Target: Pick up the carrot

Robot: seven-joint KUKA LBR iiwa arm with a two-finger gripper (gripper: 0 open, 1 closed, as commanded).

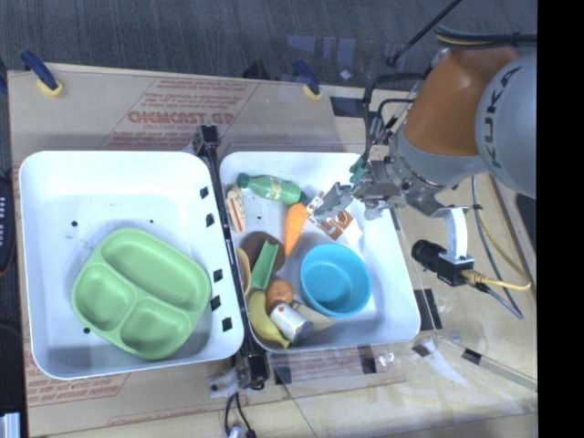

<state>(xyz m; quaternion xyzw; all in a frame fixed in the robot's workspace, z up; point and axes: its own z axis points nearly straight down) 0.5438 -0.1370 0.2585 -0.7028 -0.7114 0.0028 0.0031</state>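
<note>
Centrally in the right bin (398, 245), the carrot (294, 225) lies tilted between a green bottle (270, 188) and a blue bowl (335, 279). Gripper (345, 197) hovers near the far-right rim above a small carton (334, 220); jaw state cannot be told.

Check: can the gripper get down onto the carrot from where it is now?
Probably yes. The carrot lies on top of the pile, its upper side uncovered, and the gripper hovers just to its right. The blue bowl and a small carton crowd it.

Glossy plastic blue bowl (335, 280); matt green divided plate (141, 292).
</note>
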